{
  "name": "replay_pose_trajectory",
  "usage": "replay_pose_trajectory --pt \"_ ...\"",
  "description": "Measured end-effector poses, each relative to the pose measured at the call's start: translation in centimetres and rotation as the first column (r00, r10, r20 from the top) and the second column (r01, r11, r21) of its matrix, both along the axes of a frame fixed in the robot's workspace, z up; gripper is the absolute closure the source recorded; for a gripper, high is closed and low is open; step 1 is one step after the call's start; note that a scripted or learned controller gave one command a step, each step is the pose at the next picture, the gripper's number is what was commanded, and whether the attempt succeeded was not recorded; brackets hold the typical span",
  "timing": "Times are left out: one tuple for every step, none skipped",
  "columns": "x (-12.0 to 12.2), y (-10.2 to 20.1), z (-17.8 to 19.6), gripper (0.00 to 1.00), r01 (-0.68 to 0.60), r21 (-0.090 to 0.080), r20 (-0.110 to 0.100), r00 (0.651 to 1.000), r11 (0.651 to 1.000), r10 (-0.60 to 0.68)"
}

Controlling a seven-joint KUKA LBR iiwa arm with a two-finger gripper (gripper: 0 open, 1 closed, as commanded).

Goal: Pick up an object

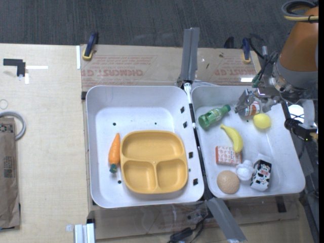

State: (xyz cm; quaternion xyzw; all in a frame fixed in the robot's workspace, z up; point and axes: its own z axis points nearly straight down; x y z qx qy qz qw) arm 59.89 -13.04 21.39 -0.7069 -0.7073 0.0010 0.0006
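Reaching in from the right, the grey arm with its orange band hangs over the far part of the right bin, and its pincer sits low there, just left of a yellow lemon. Something small with red and white on it shows at the pincer's tip, perhaps a piece lying under it, but the view is too cluttered to say; I cannot tell whether the pincer stands apart or together.

A green bottle lies on its side in that bin, to the left of the pincer, its cap pointing right. Nearer lies a banana, and beside its near end a pink, patterned block. Nearer still sit a brown egg-shaped thing, a small white lump and a black-and-white cow-printed carton, the three close together along the near wall.

The left bin carries a yellow divided tray with three compartments, and a carrot lies just left of it, green end toward the near side.

Both bins rest on a pale worktop, with a brown paper bag at its left edge
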Motion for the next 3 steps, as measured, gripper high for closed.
replay_pose_trajectory --pt "-1.4 1.8 -11.8 0.00 0.050 0.000 0.000 0.999 0.999 -0.050" --pt "-1.4 1.6 -11.0 1.00 0.055 -0.001 -0.001 0.998 0.998 -0.055" --pt "-3.3 3.4 0.1 1.00 0.250 -0.002 0.000 0.968 0.968 -0.250"
